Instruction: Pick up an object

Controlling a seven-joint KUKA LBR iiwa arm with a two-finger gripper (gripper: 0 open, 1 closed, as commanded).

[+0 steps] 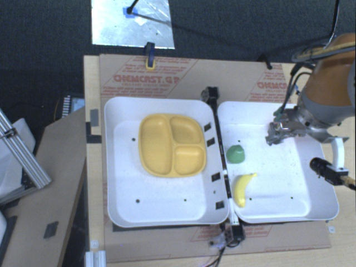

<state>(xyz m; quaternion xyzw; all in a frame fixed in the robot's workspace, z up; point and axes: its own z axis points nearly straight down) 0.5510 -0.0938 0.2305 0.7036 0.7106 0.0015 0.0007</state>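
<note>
From the camera above, I look down on my desk (183,74), which has two flat white bins side by side. My grey arm with its orange band comes in from the right, and my pincer (273,133) hangs over the top part of the right bin (295,204). I cannot tell if my pincer is spread or pressed together, because it looks small and dark from up here, and I see nothing pinched in it. In the right bin there are two things I could pick. One is a small round green ball (235,153), near the left wall of that bin. The other is a yellow banana (242,187), curved and short, lying just below the green ball and also close to the left wall. The two are near each other but not touching. My pincer is off to the right of them, apart from both. The left bin (119,199) holds a yellow plate (171,144) with three parts, and each part looks bare.
</note>
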